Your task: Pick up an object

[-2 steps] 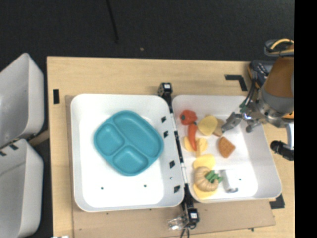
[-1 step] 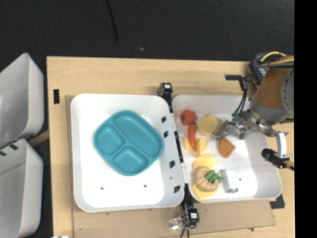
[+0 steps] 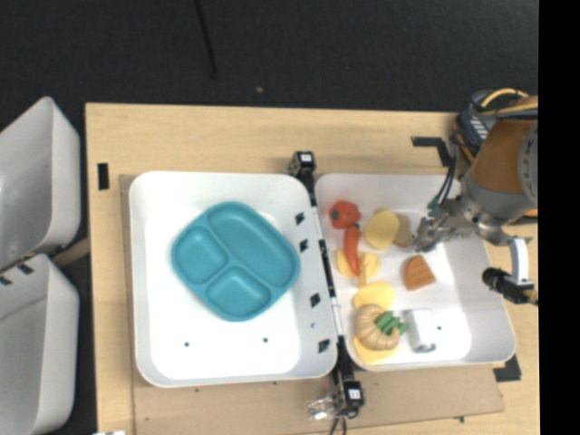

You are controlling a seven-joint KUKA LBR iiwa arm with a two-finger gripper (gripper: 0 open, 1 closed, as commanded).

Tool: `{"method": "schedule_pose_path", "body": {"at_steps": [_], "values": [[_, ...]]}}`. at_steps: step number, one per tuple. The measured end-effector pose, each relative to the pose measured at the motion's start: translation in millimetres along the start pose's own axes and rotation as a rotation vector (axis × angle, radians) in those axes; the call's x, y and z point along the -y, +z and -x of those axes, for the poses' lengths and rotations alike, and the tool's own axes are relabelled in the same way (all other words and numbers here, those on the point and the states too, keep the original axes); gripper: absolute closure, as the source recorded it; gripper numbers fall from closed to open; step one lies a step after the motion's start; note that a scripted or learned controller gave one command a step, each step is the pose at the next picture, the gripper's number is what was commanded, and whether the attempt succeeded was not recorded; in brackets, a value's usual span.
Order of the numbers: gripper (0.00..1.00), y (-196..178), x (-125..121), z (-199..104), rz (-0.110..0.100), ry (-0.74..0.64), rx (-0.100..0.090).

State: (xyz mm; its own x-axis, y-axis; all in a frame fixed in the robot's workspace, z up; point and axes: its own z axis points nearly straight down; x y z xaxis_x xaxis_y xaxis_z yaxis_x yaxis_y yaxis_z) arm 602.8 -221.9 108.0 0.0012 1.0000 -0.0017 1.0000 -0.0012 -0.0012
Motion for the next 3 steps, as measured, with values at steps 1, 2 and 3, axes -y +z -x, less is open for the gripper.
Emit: {"method": "schedule_pose_path", "body": {"at_steps": [1,2,3], "values": [[1.00,-57,-10,6,0.007,-0.004,0.001],[1.00,-100,-7,6,0.005,-0.004,0.000],[1.00,-134,-9,7,0.004,-0.006,0.000]]}}
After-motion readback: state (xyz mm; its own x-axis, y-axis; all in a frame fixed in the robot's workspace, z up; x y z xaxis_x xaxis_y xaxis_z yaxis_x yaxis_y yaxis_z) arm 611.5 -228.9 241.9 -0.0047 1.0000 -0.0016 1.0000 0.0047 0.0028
